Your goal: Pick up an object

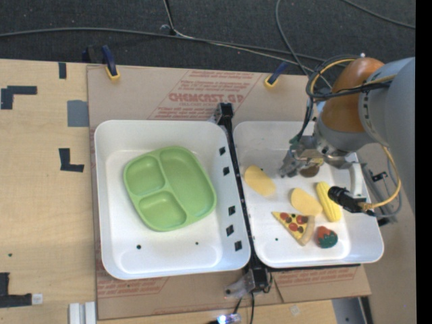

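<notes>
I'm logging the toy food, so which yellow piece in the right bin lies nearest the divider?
The pale yellow lump, alone on the right bin's left side; the other yellow pieces lie farther right.

Two white bins (108, 181), one green divided plate (169, 187), and five toy foods: pizza slice (293, 225), corn (329, 202), strawberry (326, 237), two yellow pieces (259, 180).

arm (368, 106) reaches in from right, wrist bent down, gripper (297, 164) low, pointing left.

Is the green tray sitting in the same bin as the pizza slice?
No, the green tray lies in the left bin, while the pizza slice lies in the right bin with the other toy foods.
</notes>
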`<action>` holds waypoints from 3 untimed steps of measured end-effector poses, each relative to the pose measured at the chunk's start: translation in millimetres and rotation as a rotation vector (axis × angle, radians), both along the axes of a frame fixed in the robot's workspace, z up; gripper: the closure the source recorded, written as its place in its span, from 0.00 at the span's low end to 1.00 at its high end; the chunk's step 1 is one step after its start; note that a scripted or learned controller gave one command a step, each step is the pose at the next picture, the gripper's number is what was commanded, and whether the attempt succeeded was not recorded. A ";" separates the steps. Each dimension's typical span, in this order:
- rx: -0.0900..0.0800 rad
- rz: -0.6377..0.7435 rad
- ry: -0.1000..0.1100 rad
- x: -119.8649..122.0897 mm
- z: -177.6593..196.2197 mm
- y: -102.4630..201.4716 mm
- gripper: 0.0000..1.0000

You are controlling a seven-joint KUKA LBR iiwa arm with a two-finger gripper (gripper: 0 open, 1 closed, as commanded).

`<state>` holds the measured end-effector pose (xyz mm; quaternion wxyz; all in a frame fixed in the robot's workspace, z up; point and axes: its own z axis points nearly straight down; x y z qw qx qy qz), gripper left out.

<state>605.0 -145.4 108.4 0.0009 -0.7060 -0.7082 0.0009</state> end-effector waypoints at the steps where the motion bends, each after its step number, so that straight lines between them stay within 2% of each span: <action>1: -0.001 -0.002 -0.005 -2.7 51.4 -9.0 1.00; 3: -0.002 -0.002 -0.007 -3.5 148.3 -24.8 1.00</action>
